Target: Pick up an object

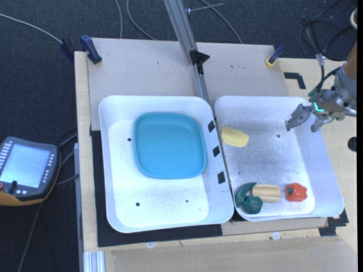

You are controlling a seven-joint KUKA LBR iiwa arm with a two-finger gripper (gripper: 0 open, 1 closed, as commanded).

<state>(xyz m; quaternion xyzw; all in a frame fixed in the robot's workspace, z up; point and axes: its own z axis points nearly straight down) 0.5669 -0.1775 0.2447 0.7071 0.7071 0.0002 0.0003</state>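
Observation:
My gripper (pixel 306 122) hangs over the far right part of the right bin (pixel 266 157), its two fingers spread open with nothing between them. A yellow lemon-like piece (pixel 234 137) lies at the bin's left side, well left of the gripper. Along the near edge sit a dark green vegetable (pixel 248 199), a tan cylinder (pixel 266 193) and a red pepper-like piece (pixel 295 192), all below the gripper's position. A blue square plate (pixel 169 145) lies in the left bin (pixel 122 208).
A slanted metal pole (pixel 184 33) runs down to the seam between the bins. Blue and yellow clamps (pixel 91 49) hold the board's far corners. A teach pendant (pixel 25 169) rests on the floor at left, among cables.

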